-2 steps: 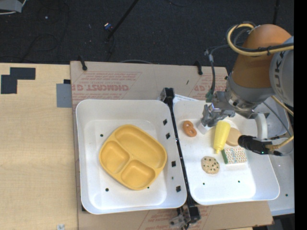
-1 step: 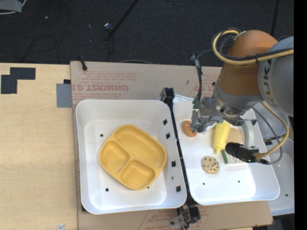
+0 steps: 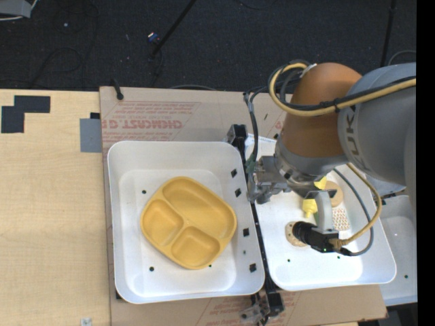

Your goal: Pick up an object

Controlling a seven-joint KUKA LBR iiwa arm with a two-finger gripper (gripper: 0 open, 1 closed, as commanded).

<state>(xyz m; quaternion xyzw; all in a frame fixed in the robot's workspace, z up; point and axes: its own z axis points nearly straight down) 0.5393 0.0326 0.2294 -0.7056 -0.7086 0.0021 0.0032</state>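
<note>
A yellow divided plate (image 3: 188, 221) lies flat in the middle of the left bin (image 3: 129, 277). The arm hangs over the right bin (image 3: 353, 270), and its gripper (image 3: 264, 187) reaches down at that bin's left wall, beside the divider between the bins. Under the wrist I see a small yellow object (image 3: 310, 206), a tan round piece (image 3: 295, 233) and a pale patterned item (image 3: 338, 218), all partly hidden by the arm.
Both white bins sit on a cardboard sheet (image 3: 156, 117) on a wooden bench (image 3: 47, 216). The arm's orange and grey body (image 3: 326, 114) covers the far half of the right bin. Bare bin floor shows at the front of the right bin.
</note>
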